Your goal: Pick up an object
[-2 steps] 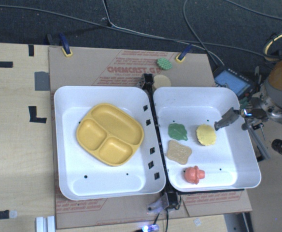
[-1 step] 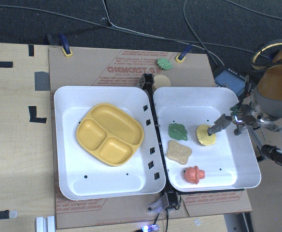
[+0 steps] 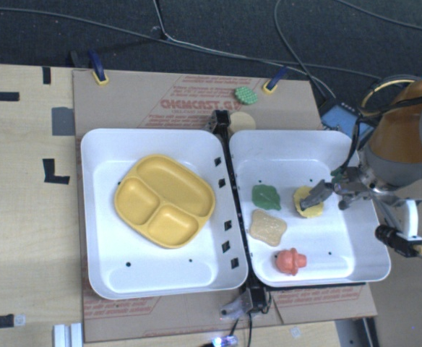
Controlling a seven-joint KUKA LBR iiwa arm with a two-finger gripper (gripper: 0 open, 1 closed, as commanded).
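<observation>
In the right bin (image 3: 290,137) lie a green leaf-shaped piece (image 3: 266,196), a beige bread-like piece (image 3: 267,228), a red strawberry-like piece (image 3: 290,261) and a small yellow piece (image 3: 305,205). My gripper (image 3: 318,192) reaches in from the right and sits low over the yellow piece, covering its right side. Whether it holds the piece is hidden from this angle. The arm's grey and orange body (image 3: 397,143) stands over the bin's right rim.
The left bin (image 3: 102,266) holds a yellow divided plate (image 3: 165,199). A small green disc (image 3: 246,95) lies on the cardboard behind the bins. Black clips (image 3: 225,215) line the seam between the bins. Cables cross the dark floor at the back.
</observation>
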